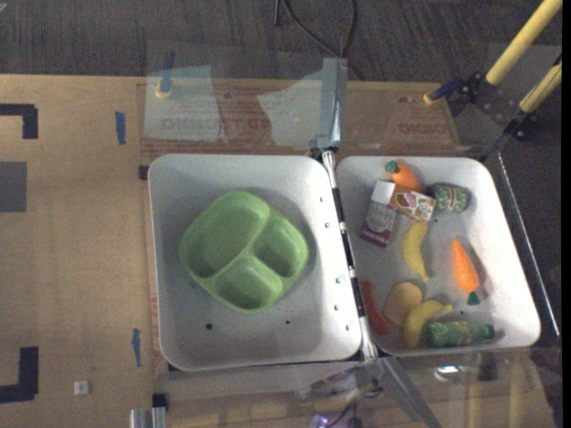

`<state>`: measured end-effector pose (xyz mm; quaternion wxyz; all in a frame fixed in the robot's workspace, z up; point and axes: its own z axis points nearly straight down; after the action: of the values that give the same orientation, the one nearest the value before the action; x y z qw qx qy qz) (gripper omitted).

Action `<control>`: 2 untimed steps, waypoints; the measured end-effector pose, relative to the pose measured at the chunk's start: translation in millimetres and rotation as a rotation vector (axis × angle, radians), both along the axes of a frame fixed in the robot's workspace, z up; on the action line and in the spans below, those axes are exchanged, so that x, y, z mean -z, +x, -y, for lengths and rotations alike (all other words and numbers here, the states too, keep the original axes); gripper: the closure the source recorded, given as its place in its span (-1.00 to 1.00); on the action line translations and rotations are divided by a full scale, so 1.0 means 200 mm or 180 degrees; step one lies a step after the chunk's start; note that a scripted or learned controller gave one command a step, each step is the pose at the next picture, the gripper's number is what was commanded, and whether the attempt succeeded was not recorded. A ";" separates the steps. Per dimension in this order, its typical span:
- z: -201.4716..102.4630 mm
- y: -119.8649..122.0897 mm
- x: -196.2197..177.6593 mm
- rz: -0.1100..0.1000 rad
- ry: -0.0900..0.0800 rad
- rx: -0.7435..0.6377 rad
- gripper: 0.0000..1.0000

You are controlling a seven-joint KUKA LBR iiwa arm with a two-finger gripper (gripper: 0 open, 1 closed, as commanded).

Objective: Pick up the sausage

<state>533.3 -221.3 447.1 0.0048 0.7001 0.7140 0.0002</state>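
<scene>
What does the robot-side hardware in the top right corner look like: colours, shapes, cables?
Two yellow rods slant down to a dark bracket, which carries a small blue-and-yellow piece on its left. A thin black cable loops across the floor at the top centre. I cannot tell whether any of this belongs to the arm.

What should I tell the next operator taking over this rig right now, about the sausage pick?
Sausage: the thin red-brown toy sausage lies in the right white bin, against its left wall near the front corner, beside the flat tan round piece.
Around it: two yellow bananas, two orange carrots, a green bottle, small printed cartons.
Left white bin: the green divided plastic plate.
Done: nothing; the sausage is not lifted.
Left: reach in, grasp the sausage, lift it.
</scene>
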 end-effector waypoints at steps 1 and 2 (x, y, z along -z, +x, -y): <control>-0.40 0.45 0.06 -0.0009 0.0016 0.0384 1.00; -0.66 0.58 0.34 -0.0025 0.0021 0.0778 1.00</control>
<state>649.3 -88.6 378.5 -0.0004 0.7820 0.6233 -0.0008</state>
